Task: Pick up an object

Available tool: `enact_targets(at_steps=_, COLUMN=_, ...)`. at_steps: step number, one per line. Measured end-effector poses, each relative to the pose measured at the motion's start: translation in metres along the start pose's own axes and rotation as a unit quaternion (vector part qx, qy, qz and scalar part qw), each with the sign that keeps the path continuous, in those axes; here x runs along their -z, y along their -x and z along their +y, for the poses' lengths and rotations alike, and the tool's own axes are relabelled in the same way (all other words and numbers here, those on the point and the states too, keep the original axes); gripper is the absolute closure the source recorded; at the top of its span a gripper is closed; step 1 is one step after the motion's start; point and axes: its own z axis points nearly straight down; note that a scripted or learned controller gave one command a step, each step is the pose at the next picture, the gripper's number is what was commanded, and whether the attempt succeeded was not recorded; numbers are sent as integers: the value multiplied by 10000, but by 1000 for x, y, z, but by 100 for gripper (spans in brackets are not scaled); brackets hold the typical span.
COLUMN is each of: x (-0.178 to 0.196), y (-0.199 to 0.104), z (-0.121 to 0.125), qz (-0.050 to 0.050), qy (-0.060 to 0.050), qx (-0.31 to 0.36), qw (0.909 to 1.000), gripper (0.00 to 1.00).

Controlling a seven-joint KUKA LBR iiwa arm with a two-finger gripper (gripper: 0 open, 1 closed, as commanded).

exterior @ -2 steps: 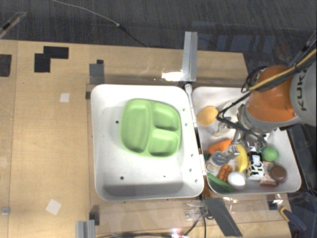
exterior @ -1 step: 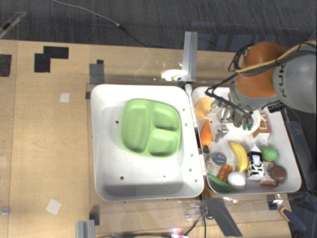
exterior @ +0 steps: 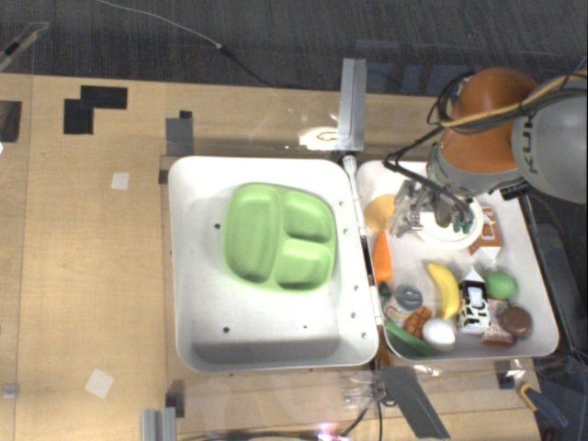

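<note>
Two shallow white bins are seen side by side on the bench. In the left bin [exterior: 197, 338] a green sectioned tray [exterior: 278, 236] is laid. The right bin [exterior: 537, 315] is crowded with small things: a banana [exterior: 446, 288], a carrot [exterior: 381, 257] along the left wall, a white egg [exterior: 439, 333], a green ball [exterior: 501, 285] and a brown round piece [exterior: 516, 320]. The gripper [exterior: 424, 211] is positioned over the upper part of the right bin, just beside a yellow-orange round thing [exterior: 379, 212], with the arm [exterior: 514, 136] reaching in from the right.
</note>
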Motion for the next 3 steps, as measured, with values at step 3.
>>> enact_targets(at_steps=3, x=69, y=-25, z=-122, qz=130, qy=53, qx=3474, qw=9376, gripper=100)
